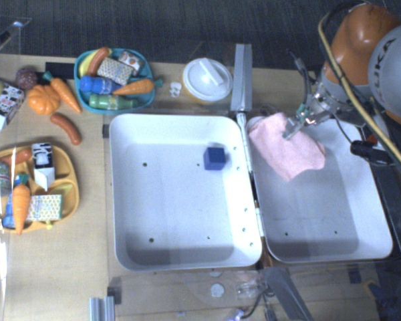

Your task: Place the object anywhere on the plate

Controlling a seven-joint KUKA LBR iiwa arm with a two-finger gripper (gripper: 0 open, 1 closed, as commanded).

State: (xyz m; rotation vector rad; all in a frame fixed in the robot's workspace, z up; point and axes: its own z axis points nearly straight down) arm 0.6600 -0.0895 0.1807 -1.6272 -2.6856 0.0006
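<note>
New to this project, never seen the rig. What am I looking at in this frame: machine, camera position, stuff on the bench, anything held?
One fixed camera looks down at a slant on a bench. The grey arm with an orange band, reaching in from the right, is a KUKA iiwa; its two-finger gripper sits at the edge of a pink cloth in the right white bin. Whether it grips the cloth is not clear. The left white bin holds a small blue block. Outside the bins: a white lidded container, a blue bowl and a yellow tray of toy food.
</note>
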